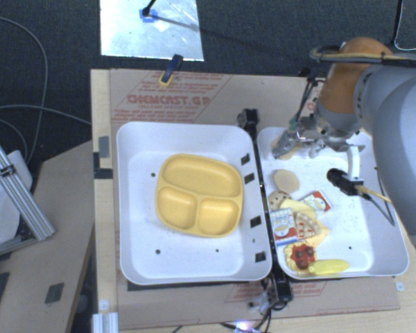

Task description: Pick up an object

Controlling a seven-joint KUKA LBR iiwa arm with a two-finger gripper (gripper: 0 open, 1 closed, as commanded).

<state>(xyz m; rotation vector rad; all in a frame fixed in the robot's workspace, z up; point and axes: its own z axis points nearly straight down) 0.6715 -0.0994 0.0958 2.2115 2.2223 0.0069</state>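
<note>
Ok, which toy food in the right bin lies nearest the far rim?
The plain tan oval disc; the red lump and long yellow piece lie by the near rim.

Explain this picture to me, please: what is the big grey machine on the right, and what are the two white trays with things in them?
The picture comes from one camera fixed above the bench, looking down at a slant. The machine is a grey robot arm with an orange band, reaching in from the right. At its tip is its gripper, the tool it picks things up with. It hangs over the far end of the shallow white right bin.

That bin holds small toy-like foods: a tan round disc, a red berry cluster, a long yellow piece and others. The shallow white left bin holds a yellow divided plastic plate.

I cannot tell whether the gripper holds anything.
</note>
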